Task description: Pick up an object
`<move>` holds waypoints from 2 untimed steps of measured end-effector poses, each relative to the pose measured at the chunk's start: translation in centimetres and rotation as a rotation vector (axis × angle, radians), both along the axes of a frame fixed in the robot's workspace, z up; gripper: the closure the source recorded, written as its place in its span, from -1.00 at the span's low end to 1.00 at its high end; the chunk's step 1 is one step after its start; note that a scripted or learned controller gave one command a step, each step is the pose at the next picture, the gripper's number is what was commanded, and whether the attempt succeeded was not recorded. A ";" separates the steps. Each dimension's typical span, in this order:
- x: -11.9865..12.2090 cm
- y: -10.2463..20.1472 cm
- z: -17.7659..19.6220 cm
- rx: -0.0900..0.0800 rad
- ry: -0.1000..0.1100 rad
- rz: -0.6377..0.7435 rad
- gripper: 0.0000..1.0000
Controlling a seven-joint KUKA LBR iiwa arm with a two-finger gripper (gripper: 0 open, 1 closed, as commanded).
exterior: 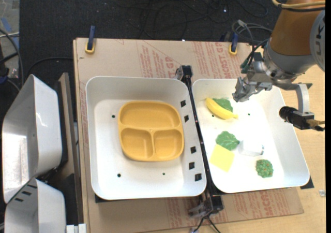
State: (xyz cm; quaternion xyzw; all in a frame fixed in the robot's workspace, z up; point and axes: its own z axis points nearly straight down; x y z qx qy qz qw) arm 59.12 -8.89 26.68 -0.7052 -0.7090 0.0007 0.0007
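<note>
We find the claw [242,93] poised over the far part of the right bin [289,139], just right of the banana [221,110]. Its fingers point down and sit close together; we see nothing between them, so we treat it as holding nothing. How wide the gap is we cannot tell from this slant.

The task names no single object, so anything in the right bin qualifies. The banana lies nearest the claw, with a green leafy piece [223,103] resting on its far end. Nearer to us lie a second green leafy piece [227,140] touching a yellow flat block [223,158], a pale translucent item [252,148] just to their right, and a small green clump [264,168] near the bin's near-right corner. The left bin [103,133] holds a yellow divided tray [151,130].

Risks we judge from this position:

- Offset descent — the claw stands beside the banana, not over it; a straight drop would likely close on bare bin floor.
- Curved, smooth body — a pinch near the banana's tapered end may squeeze it out sideways.
- Leaf on top — the fingers may catch that piece alone, or push it and roll the banana.
- Narrow opening — if the fingers are as close as they look, they may land on the banana instead of straddling it.
- Divider between the bins [196,123] — a nudge to the left could wedge the banana against it.
</note>
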 end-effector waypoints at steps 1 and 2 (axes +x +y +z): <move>-2.0 5.6 -0.2 0.000 0.000 0.000 1.00; -2.2 10.3 -1.3 0.000 -0.001 0.000 1.00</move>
